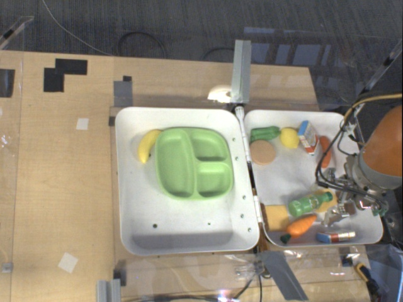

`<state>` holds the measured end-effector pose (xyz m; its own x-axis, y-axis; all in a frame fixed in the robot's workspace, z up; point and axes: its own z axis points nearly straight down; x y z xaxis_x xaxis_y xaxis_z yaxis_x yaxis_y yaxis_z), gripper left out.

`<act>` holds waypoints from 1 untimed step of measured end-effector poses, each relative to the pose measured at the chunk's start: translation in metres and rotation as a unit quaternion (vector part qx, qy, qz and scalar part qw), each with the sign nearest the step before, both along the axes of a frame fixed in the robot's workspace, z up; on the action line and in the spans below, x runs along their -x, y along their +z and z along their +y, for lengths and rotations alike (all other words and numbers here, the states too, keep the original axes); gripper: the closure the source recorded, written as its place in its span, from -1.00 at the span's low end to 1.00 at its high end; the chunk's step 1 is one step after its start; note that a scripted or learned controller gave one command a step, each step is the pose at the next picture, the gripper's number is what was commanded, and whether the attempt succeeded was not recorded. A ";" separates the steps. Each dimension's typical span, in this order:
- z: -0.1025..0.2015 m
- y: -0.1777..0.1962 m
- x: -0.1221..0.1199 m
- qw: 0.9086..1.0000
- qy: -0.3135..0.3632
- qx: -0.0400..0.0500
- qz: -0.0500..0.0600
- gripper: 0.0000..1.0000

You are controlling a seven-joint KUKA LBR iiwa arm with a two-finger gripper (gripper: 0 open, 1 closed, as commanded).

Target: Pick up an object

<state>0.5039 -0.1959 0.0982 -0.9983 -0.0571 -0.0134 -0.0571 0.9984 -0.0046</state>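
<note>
I've got a small tube (335, 236) lying along the right bin's (277, 121) near edge, an orange carrot (301, 226) just left of it. My gripper (343, 207) hangs right above them by the green bottle (310, 202); fingers, I cannot tell. Left bin (132, 231): green divided tray (192, 162) mid-bin, yellow banana (147, 145) touching its left side.

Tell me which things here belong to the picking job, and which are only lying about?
Job: gripper; near it in the right bin, green bottle, carrot, small tube.

Lying about: banana and green tray in the left bin; farther off in the right bin, lemon, tan disc, small box.
</note>
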 end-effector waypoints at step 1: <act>0.031 -0.008 -0.061 1.000 -0.015 -0.001 -0.002 -1.00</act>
<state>0.5651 -0.1651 0.0899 -0.9995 -0.0270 -0.0171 -0.0270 0.9996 -0.0025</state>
